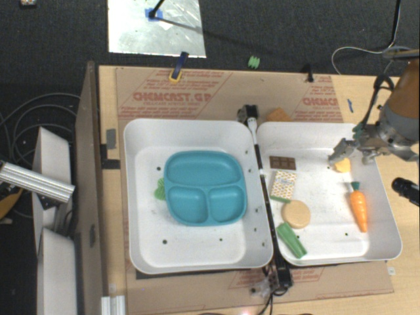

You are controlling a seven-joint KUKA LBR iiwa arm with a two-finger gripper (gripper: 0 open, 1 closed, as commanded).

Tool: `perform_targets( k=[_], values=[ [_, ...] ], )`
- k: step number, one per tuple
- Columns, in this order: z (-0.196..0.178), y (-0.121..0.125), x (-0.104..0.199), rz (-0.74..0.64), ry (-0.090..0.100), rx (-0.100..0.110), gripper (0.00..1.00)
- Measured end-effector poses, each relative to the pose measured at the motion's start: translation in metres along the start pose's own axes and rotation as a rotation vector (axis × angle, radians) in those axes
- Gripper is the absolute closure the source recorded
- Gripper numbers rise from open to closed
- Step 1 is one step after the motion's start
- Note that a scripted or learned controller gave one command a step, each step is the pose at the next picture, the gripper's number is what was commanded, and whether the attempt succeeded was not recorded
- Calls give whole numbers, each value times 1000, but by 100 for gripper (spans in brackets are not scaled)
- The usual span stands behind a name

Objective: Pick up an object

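The gripper (342,156) hung over the right bin (387,238); its jaw state could not be told. Just beneath lay a small yellow wedge (342,166). One orange carrot (358,207) lay nearby; one blue tray (204,187) occupied the left bin (141,241).

Blue divided plate (204,195) in left bin (141,176), perhaps hiding something green (159,190).

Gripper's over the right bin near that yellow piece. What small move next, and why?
Probably a short drop straight down onto the yellow piece. The gripper sits at the right bin's upper right, right above that piece, while the carrot lies a little nearer the camera. I can't tell how the jaws stand, so confirm they are open first.
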State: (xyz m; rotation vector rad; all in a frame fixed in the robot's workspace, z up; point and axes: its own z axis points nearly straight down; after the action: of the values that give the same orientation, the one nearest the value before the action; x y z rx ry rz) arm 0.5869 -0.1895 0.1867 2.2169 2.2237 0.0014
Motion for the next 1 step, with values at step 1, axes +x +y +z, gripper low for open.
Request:
perform_targets(
  k=[1],
  values=[
    [-13, 15, -17, 1, -1, -3, 0]
  ],
)
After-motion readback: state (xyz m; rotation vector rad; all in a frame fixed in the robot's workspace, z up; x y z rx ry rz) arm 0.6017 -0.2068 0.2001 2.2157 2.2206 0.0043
